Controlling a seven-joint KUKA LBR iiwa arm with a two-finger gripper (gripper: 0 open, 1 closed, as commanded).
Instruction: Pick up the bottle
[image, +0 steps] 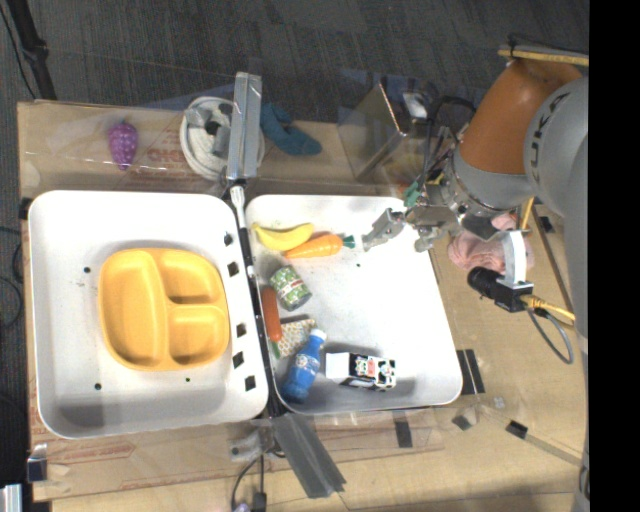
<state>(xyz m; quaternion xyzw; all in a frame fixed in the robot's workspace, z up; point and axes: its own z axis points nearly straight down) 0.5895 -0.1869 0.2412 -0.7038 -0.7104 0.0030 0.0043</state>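
The pincer (402, 230) hangs wide and unladen at the right bin's (420, 310) one o'clock; the blue bottle (303, 365) lies at seven o'clock.

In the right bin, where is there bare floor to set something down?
The right bin is bare across its middle and right, between the carrot and the toy car. Its left edge is crowded: banana, can, bottle.

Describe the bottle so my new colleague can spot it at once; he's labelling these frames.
Look in the right bin, at its near left corner. The bottle lies there beside a black-and-white toy car. It is the only blue item, with a white cap.
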